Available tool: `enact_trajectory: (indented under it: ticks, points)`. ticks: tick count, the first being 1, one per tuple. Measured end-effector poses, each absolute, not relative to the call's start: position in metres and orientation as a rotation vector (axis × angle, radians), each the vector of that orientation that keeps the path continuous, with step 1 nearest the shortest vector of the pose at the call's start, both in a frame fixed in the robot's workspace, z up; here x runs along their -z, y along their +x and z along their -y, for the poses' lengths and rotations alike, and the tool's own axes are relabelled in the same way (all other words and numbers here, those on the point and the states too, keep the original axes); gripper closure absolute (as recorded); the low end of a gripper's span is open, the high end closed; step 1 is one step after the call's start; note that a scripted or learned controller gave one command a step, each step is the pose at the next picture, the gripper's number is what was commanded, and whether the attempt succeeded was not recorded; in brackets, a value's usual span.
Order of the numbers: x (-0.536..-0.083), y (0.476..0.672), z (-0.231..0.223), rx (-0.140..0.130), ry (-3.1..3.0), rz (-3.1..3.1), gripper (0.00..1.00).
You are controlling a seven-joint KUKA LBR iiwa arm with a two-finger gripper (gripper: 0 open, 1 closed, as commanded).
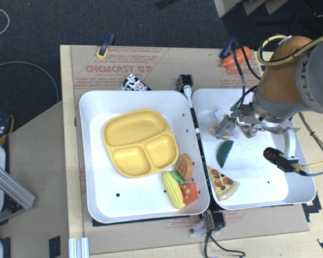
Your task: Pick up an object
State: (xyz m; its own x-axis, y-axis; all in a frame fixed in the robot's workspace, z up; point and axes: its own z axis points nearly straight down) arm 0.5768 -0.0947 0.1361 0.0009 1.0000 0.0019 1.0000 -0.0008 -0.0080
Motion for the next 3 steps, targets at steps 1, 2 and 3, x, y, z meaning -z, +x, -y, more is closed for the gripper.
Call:
enact_trajectory:
  ticks: [1,2,3]
  points:
    - [-0.082,0.575,0.094,-0.006,-2.217,2.216,0.00]
    - [-0.097,0.577,0.094,0.000,-2.223,2.220,1.00]
    - [-0.140,0.580,0.097,0.004,-2.225,2.225,1.00]
